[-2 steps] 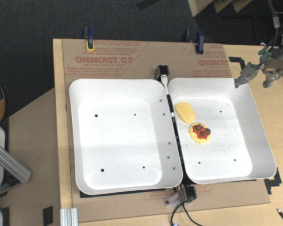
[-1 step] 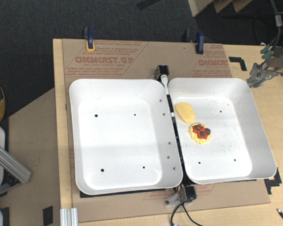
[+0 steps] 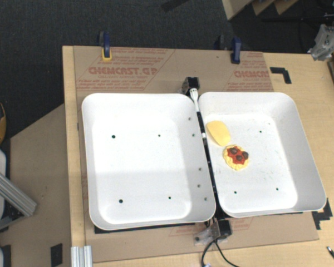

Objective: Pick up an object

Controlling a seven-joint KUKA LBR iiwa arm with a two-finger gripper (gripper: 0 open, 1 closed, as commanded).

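Two white bins on a brown board, two small food pieces in the right one.

A plain yellow piece (image 3: 218,132) lies near the right bin's (image 3: 300,149) left wall, just beside a yellow piece with red and dark topping (image 3: 236,157). The left bin (image 3: 100,149) adjoins it. The cardboard-covered surface (image 3: 78,93) reads "CHEMCAST GP" in red, held by blue clamps (image 3: 105,42); dark carpet (image 3: 44,15) lies behind.

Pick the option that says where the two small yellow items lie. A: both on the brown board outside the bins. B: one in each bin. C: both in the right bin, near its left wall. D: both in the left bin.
C: the plain yellow piece and the yellow piece with red topping both lie inside the right bin, close to its left wall.
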